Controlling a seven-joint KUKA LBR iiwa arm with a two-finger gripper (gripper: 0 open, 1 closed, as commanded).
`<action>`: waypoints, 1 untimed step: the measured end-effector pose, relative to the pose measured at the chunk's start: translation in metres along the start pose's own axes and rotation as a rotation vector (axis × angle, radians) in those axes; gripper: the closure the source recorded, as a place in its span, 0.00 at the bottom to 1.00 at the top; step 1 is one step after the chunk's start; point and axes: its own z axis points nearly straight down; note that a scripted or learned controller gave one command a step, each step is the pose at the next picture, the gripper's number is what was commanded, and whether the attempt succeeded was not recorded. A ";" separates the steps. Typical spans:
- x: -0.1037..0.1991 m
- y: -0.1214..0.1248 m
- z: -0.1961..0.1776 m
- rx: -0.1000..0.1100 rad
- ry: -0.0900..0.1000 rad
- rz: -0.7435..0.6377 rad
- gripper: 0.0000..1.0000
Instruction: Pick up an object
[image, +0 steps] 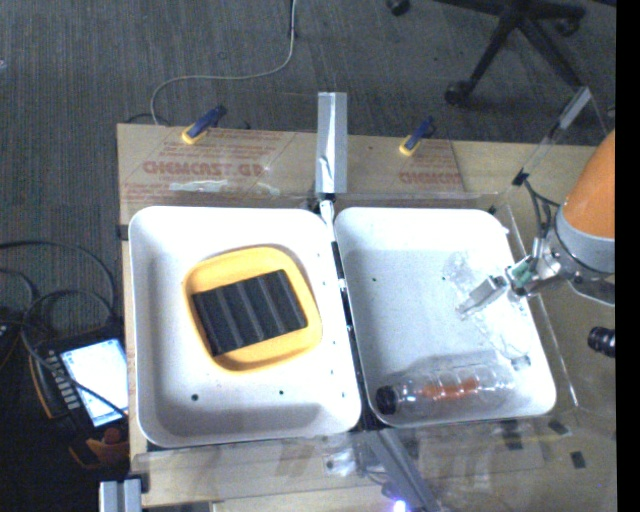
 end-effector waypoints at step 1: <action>0.005 -0.025 -0.025 -0.001 0.000 0.000 0.00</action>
